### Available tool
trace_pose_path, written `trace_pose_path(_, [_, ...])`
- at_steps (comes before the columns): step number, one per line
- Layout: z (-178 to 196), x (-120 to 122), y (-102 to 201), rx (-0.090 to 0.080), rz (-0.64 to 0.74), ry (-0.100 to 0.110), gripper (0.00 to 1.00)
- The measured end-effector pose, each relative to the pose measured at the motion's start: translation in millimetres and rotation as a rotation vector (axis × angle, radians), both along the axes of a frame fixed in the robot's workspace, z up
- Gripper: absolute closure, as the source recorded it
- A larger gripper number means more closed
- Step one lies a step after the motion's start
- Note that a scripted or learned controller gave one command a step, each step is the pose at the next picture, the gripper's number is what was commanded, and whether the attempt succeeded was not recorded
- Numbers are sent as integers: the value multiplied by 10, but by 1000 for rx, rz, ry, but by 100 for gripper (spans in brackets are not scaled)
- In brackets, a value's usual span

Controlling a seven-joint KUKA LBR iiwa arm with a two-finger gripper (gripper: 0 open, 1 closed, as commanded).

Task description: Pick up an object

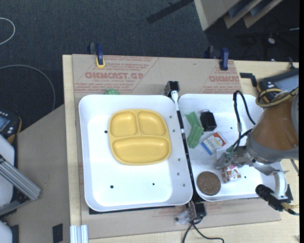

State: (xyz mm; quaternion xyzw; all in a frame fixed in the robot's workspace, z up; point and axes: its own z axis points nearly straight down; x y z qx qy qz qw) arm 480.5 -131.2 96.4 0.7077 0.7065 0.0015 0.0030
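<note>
**A bench on dark carpet**

The floor (57,28) is a dark grey-blue carpet. A thin pale cable (47,78) lies on it in loops at the left. The bench (76,156) is light wood. On its top lies a brown board (142,71) with red printed letters, and two blue clamps (98,50) hold the board at the far edge. At the lower left stands a grey metal rail (19,180), set at a slant. At the top right there is pale wooden furniture (223,12), seen only in part. The light is even and soft, with no hard shadows.
</note>
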Motion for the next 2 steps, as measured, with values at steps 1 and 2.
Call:
trace_pose_path(1, [1235, 567, 572, 3, 11, -10, 100])
trace_pose_path(2, [1688, 129, 1169, 5, 9, 3, 100])
